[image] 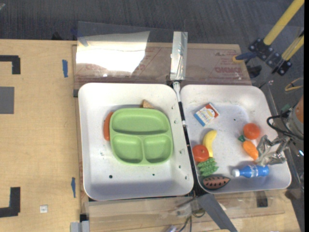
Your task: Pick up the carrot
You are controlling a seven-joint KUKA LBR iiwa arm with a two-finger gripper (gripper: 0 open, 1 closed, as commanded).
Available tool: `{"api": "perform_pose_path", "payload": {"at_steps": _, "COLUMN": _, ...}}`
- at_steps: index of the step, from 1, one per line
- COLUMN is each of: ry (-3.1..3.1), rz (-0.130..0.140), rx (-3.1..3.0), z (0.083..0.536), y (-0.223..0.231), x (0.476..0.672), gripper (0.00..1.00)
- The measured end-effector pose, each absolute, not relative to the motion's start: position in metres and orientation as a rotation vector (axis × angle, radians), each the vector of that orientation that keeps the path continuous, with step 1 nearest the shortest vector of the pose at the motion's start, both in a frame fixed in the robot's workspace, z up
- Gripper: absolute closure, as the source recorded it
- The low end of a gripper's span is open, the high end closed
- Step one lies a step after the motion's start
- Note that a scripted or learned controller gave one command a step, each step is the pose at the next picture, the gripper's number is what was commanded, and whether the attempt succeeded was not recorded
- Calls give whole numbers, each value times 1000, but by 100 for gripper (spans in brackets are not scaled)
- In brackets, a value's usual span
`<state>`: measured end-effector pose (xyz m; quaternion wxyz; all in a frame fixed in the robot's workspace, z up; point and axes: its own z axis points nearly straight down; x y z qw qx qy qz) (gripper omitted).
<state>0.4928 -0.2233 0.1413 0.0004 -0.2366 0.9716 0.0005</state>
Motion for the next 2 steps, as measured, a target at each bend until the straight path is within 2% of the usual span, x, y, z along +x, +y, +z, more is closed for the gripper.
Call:
{"api": "perform_pose_path", "payload": {"at_steps": 1, "ry": 3114, "rz": 1, "rx": -384, "z": 150, "y": -171, "x": 496, "gripper": 100}}
{"api": "perform_pose_path", "payload": {"at_steps": 2, "ry": 3114, "rz": -4, "rx": -322, "z": 207, "y": -160, "x": 492, "gripper": 100}}
